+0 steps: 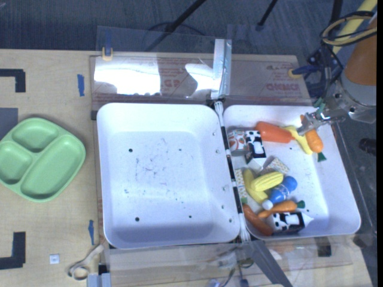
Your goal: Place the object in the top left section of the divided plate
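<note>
Reaching arm [362,70]: we see it enter from the right, its orange band above and to the right of the claw.
Claw [311,123]: it stands over the far right corner of the right bin [342,187]; we cannot tell whether it is released or clenched.
Small toy carrot [314,141]: it lies just below the claw, in the right bin, beside a yellow piece; we cannot tell whether the claw touches it.
Long toy carrot [274,133]: just left of the claw.
Toy corn cob [265,181] and blue bottle [283,188]: below and left of the claw, lying together.
Cow-patterned block [289,220]: well below the claw, at the near wall.
Left bin [161,160]: left of the claw.
Green divided plate [42,159]: far left of the claw, on the bench past the left bin; we see three sections.
</note>
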`<state>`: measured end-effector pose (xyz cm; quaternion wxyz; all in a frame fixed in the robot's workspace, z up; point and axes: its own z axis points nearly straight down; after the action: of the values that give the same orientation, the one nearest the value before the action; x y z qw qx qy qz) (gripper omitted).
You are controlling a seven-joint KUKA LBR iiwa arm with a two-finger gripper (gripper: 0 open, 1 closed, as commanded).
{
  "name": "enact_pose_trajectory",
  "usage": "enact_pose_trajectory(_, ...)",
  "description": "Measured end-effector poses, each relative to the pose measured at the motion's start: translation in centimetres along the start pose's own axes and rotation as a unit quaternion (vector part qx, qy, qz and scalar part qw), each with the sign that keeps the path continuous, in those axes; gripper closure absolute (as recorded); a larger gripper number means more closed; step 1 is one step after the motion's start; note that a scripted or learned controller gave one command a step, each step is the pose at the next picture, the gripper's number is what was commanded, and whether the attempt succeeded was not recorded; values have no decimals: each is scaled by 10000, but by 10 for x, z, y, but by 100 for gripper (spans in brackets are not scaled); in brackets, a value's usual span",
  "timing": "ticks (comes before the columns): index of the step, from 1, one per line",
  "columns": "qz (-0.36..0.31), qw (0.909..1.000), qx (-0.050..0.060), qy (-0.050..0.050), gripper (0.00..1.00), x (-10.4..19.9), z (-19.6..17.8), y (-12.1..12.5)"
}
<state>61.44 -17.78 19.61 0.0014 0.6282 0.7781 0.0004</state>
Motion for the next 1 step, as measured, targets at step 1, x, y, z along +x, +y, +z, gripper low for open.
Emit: enact_pose_trajectory(1,608,9981,13,13,100,27,21,-51)
